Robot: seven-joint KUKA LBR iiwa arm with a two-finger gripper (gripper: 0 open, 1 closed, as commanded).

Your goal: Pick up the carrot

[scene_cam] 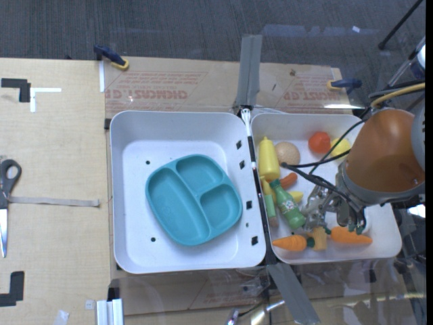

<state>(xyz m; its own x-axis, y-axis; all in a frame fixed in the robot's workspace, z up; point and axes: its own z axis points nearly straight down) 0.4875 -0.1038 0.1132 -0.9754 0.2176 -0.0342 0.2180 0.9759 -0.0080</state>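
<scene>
Two shallow white bins sit side by side on the table [54, 147], and the claw [326, 210] hangs low over the front part of the right bin [379, 246]. Farthest from the claw, at the table's left edge, lie scissors [7, 181]. Nearer, the left bin [125, 141] holds a teal divided plate [194, 198], well apart from the claw. Just left of the claw, inside the right bin, a yellow corn cob [268, 160] stands along the dividing wall, with a green bottle-shaped toy [289, 210] slanting down from it toward the claw. Beyond the claw, toward the back of the bin, are a beige egg-like ball [287, 153] and a red tomato [319, 141]. One carrot [289, 243] lies just in front of the claw and slightly to its left, resting on the bin floor near the front wall. A second carrot [350, 235] lies just to the claw's right, also on the floor of the bin. Cables and the grey wrist crowd the claw, so I cannot tell whether it is spread or pressed together, and nothing can be made out between its tips. The orange band [382, 154] of the arm bulks above and to the right.
</scene>
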